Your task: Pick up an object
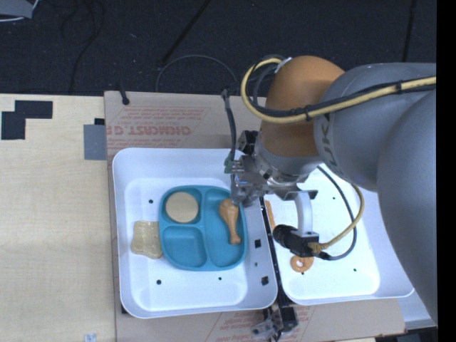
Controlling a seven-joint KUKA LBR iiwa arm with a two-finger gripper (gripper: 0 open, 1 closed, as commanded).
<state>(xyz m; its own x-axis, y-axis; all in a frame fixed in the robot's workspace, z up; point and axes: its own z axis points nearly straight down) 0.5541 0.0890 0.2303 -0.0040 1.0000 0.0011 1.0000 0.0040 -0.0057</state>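
Nearest the camera, a small orange pretzel-like piece (302,264) lies in the right bin (356,280), and a pale toast slice (147,239) sits in the left bin (135,191) beside a blue divided tray (191,251) holding a round cracker (180,206) and a drumstick (231,221). Farther back, the gripper (246,184) hangs just above the drumstick's upper end; whether it is clenched or released I cannot tell, so I judge that nothing has been lifted yet and the pick remains to do.

Pretzel (302,264) partly behind the arm's cable.

Evenly lit; bright bins; mild softness
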